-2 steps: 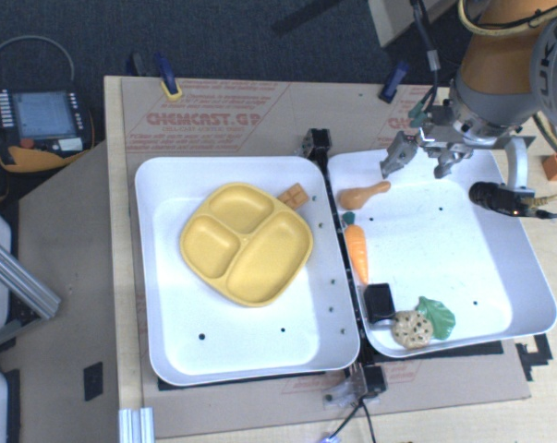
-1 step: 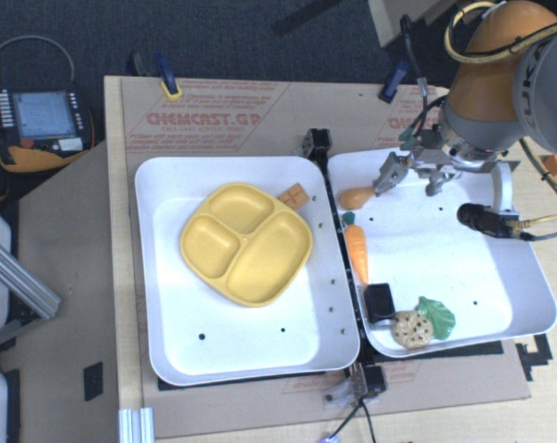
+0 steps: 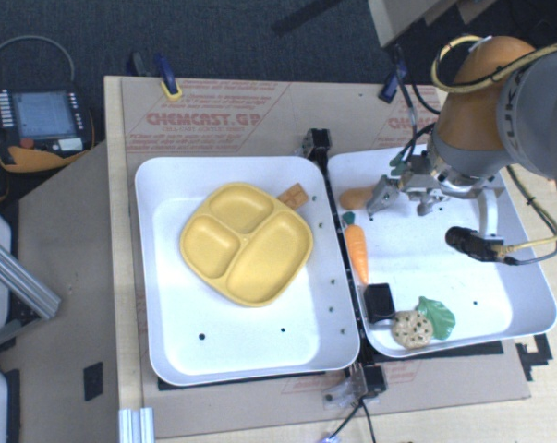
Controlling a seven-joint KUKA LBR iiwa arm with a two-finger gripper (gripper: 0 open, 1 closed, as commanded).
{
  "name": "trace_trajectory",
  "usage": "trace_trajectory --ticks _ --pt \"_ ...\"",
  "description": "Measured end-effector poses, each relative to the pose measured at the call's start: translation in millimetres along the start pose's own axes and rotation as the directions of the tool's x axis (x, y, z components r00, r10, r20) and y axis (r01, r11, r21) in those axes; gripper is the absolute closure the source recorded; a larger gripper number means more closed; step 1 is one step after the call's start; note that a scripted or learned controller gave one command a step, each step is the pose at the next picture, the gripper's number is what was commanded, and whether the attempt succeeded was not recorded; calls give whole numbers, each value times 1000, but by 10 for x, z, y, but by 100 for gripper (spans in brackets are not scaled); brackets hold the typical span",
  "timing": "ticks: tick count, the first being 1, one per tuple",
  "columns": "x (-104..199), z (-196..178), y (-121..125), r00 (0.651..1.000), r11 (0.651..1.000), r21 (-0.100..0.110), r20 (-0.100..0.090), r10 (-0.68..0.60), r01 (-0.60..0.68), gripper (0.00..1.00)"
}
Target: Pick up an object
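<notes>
So I'm parked over the right bin, reaching in from the right side, with my gripper hanging above the bin's upper left area, and honestly from this angle I can't tell what state it's in, too much wrist hardware in the way. Nothing visibly in it though. The pickable stuff is all along the left side of that bin: a small tan lump just beside my gripper, a carrot lying lengthwise near the dividing wall below it, then a black block, and at the bottom a speckled cookie touching a green leafy piece. The left bin has a yellow divided plate sitting tilted in its upper half, with a little brown block poking out at the plate's upper right edge. Both bins are shallow, white, and sit side by side on a sheet of brown cardboard with red print, held by a blue clamp at the top edge. Around the bench it's dark grey carpet-like floor, and off to the left there's a teach pendant with a screen and a looped cable.
</notes>
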State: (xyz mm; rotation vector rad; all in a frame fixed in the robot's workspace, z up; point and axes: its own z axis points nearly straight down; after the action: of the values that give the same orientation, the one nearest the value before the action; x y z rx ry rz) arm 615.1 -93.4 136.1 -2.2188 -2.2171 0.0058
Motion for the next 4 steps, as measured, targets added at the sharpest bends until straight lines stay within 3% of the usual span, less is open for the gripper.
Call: trace_trajectory --ticks 1,3,4 --pt "-1 -134 15 1000 1000 -7 2 0 0 100" --pt "27 -1291 154 1000 1000 -15 2 -2 2 100" --pt "26 -1410 160 1000 1000 -10 2 -1 1 100"
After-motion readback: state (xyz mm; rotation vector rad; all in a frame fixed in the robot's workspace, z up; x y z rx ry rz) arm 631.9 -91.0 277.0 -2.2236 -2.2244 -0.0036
